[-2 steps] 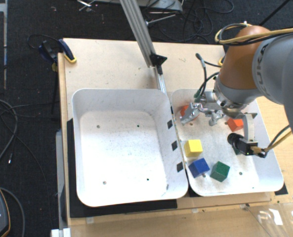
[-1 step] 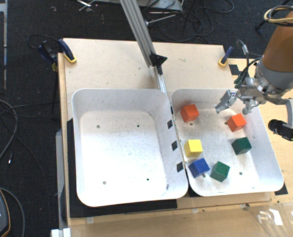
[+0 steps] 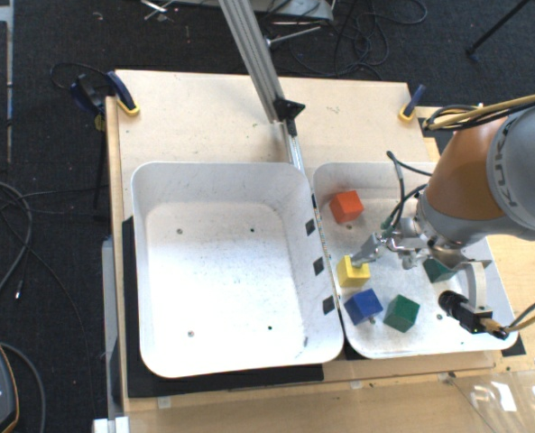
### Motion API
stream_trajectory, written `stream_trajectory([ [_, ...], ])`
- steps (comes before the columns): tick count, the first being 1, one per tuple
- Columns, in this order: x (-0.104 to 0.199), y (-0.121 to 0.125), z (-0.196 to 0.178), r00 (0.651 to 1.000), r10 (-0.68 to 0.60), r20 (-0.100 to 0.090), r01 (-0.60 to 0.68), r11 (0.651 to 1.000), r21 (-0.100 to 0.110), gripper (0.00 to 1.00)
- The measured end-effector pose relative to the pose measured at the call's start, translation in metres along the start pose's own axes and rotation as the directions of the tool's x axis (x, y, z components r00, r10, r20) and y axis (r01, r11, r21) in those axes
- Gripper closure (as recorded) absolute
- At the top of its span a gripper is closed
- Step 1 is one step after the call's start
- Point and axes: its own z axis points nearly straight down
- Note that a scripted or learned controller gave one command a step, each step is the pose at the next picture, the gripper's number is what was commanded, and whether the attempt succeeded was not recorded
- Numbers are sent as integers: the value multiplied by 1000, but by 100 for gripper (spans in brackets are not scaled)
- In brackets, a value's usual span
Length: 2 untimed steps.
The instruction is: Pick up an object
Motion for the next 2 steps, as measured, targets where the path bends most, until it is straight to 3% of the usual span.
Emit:
stream_trajectory([
  [1,-8,-7,-31,1000,2,-1,-2,1000,9,0],
  [2,5,17,12,1000,2,-2,-2,1000,11,0],
])
